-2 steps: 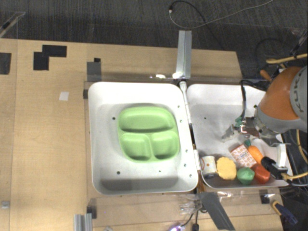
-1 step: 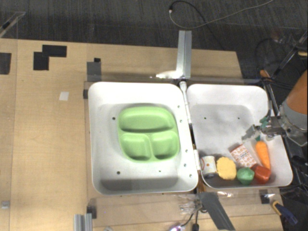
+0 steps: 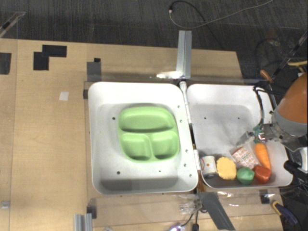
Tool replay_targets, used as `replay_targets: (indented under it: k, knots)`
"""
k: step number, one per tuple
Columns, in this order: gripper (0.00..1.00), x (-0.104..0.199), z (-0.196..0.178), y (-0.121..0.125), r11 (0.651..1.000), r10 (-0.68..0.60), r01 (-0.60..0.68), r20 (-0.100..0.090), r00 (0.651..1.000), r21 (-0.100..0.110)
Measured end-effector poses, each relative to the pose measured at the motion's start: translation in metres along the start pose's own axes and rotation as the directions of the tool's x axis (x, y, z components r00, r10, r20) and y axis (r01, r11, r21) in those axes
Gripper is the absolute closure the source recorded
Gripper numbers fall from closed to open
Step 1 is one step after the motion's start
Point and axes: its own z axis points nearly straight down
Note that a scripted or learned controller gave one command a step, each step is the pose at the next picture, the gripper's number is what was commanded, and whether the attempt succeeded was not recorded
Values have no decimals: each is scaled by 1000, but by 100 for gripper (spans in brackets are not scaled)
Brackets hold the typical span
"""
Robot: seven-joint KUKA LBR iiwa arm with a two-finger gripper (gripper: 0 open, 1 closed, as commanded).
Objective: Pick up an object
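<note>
Grey claw hangs low at the right bin's 3 o'clock wall, grip state unreadable, tip just above the carrot, probably lining up a grab. Candidates cluster at 5 o'clock: one carrot, one packet, one yellow piece, one green ball, one red item, one can. Left bin carries one green tray.

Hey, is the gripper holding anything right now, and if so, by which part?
Cannot tell. The gripper sits low in the right bin, just above the carrot.
</note>
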Motion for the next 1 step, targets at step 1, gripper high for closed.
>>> replay_targets:
  k: [1]
  knots:
    - [100,1,-11,2,1000,-1,1,2,1000,-5]
